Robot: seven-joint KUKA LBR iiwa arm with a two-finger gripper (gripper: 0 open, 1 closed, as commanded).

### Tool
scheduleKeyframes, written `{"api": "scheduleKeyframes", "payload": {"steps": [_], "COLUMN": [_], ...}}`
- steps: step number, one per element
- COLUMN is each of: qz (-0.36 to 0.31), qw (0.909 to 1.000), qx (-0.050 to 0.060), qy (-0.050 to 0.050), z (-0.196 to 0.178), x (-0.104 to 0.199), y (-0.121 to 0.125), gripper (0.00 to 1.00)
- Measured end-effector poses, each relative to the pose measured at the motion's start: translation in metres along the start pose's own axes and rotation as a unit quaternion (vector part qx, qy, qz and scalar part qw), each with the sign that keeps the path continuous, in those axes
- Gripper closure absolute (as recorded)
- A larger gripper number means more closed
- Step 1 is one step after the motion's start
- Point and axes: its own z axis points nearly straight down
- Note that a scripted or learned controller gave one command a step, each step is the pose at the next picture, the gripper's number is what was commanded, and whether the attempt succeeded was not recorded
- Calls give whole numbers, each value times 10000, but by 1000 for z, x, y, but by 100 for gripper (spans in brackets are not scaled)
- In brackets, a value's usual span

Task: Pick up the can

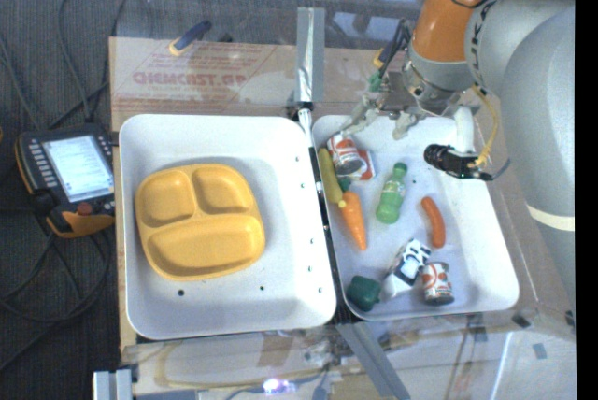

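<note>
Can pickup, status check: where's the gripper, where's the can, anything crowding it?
Gripper at right bin's far edge, nothing between fingers. Can lying at bin's near side, far from gripper. Black-and-white carton touching the can's left.

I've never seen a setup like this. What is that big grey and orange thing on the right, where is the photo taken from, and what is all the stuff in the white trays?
The grey and orange thing is a robot arm. At its end is a two-finger gripper, its hand. The photo comes from one camera fixed above the bench, looking down at a slant.

Two shallow white bins sit side by side. The left bin holds a yellow divided plate. The right bin holds toy food: a carrot, a green bottle, a sausage, a red and white can at the back and another small can at the front.

The gripper hovers over the back of the right bin, just above the red and white can. Nothing is between its fingers.
</note>
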Motion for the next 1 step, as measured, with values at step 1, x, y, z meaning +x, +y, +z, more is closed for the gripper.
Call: {"api": "scheduleKeyframes", "payload": {"steps": [1], "qz": [240], "qw": [9997], "qx": [4], "qy": [15], "z": [0], "x": [55], "y": [1], "gripper": [0]}}
